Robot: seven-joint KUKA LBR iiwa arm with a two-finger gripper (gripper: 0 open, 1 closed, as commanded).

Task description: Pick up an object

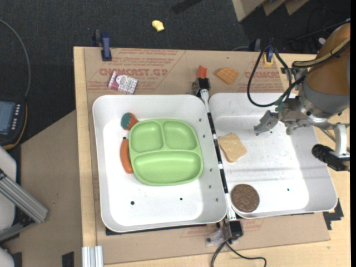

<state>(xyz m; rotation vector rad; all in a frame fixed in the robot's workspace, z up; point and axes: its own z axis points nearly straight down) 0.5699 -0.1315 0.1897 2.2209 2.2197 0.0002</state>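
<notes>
Nearest, a brown cookie (245,197) is seen; the gripper (276,121) is held above the right bin (311,199), jaw state undeterminable

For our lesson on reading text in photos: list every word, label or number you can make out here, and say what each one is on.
"CHEMCAST GP", roughly, in faded red print repeated on the brown board under the bins; only partly legible.
Small pink and white packet on the board: its print is too small to read.
Dark device at the left edge: screen too blurred to read.
</notes>
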